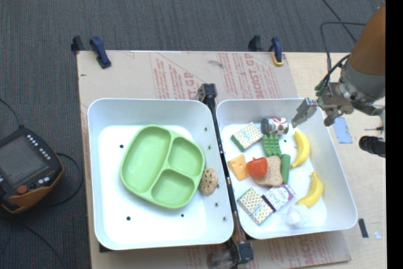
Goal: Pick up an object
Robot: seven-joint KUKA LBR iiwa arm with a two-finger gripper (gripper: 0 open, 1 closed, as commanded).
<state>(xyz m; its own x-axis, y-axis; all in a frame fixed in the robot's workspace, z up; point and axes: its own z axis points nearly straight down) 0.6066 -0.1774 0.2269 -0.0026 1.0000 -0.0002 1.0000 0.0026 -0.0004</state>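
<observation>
The right bin holds several toy foods: a yellow banana, a second banana, a small can, a green bunch, a red piece on a bread slice, an orange wedge and small boxes. My gripper hangs over the bin's far right corner, just above and to the right of the can and the upper banana. It is open, with nothing between its fingers.
The left bin holds a green divided plate and a cookie by its right wall. A white crumpled item lies at the right bin's front. Clamps grip the board's far edge. A pendant lies on the floor at left.
</observation>
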